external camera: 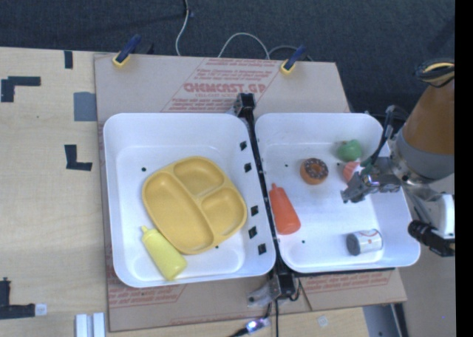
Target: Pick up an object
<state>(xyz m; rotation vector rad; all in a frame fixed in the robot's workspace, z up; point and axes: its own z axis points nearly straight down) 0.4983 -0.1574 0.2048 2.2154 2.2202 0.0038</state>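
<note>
Two white bins [118,180] on bench: gripper [353,189] low over right bin's right edge beside small orange piece [349,171], grip state unclear; likely positioned for pick attempt.

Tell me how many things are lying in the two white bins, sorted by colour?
Yellow: 2, the divided plate and the squeeze bottle
Orange: 2, the bottle and a small piece by the gripper
Green: 1, a ball
Brown: 1, the doughnut
Grey: 1, the can
Total: 7
</note>
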